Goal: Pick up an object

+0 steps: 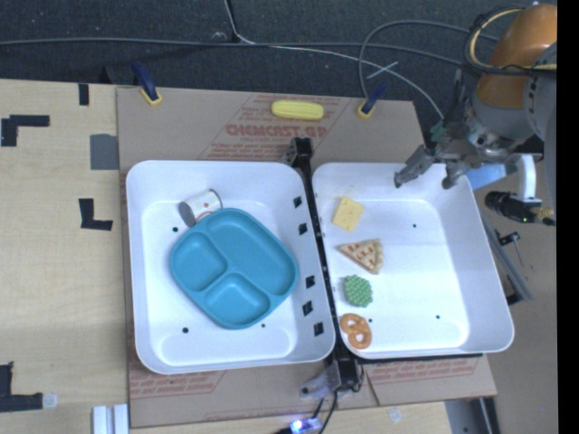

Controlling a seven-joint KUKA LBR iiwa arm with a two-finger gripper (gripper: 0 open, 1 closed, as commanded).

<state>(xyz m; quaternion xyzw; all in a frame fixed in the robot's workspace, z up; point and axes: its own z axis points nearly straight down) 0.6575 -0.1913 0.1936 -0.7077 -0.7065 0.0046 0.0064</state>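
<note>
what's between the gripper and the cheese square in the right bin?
Nothing. In the camera view the stretch from the gripper to the yellow cheese square is bare white floor of the right bin; the fingers look spread.

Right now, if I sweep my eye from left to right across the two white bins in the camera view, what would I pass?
Small cup → blue divided plate → row of toy foods, with the yellow cheese piece among them → gripper, fingers apart, above the right bin's far edge.
</note>
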